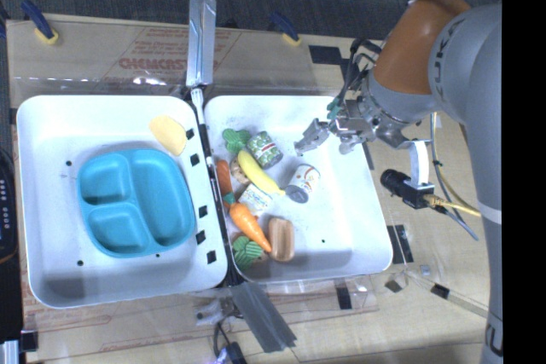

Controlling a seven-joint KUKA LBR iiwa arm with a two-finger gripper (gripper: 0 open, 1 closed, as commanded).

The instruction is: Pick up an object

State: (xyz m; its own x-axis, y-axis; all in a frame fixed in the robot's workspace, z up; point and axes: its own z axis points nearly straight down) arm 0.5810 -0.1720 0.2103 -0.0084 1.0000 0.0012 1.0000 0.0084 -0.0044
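Note:
My gripper hangs over the upper right part of the right bin, open, with nothing between its fingers. Just below and left of it a small white can lies on its side. Further left lie a yellow banana, a green-labelled can and a leafy green piece. Toward the bin's front left sit an orange carrot, a brown bun and another green piece. A second carrot rests against the left wall.
The left bin holds a blue divided tray and a pale yellow item near its upper right corner. A raised divider separates the bins. The arm's grey body and orange band stand above the right bin's far right side.

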